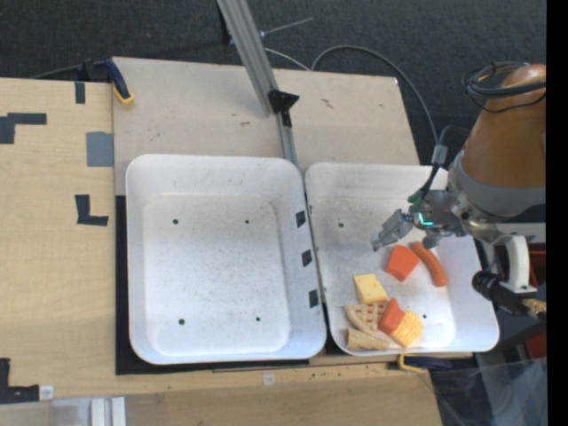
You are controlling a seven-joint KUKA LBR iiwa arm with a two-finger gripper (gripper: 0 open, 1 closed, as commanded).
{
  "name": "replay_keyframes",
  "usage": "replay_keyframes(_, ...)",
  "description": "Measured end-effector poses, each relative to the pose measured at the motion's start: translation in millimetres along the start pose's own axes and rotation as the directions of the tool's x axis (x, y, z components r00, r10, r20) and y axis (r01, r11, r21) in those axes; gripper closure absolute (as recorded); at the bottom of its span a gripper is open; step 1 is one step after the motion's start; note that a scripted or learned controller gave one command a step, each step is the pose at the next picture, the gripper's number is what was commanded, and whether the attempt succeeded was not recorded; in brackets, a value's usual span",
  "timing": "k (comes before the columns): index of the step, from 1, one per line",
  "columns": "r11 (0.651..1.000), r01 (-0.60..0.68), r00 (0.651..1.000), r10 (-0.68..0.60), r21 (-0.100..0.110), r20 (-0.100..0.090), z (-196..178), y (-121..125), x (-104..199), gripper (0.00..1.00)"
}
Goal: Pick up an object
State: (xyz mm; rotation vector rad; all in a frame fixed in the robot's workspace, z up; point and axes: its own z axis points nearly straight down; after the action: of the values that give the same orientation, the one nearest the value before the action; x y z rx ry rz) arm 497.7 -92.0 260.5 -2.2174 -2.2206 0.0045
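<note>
Several food pieces sit bunched at the lower right of the right bin (355, 193): waffle (362, 316), yellow cube (370, 288), orange block (402, 262), carrot stick (429, 265). Just above them, the gripper (401, 228) hovers, fingers spread partway, nothing between them. Left bin (146, 180) sits alongside.

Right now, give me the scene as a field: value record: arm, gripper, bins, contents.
arm: grey KUKA iiwa arm with orange band, reaching in over the right bin
gripper: two-finger gripper above the right bin, fingers spread, nothing between them
left bin: shallow white bin, bare speckled floor visible
right bin: shallow white bin, holds all the items
items near gripper: orange-red block, orange carrot-like stick beside it
items at front edge: yellow block, tan waffle-like piece, small red piece, yellow-orange piece, clustered together
</note>
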Motion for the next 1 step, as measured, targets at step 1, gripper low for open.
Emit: replay_keyframes(1, 1.0, 0.0, 1.0, 0.0, -0.003, 0.0, -1.7, 0.6, -0.2, 0.0)
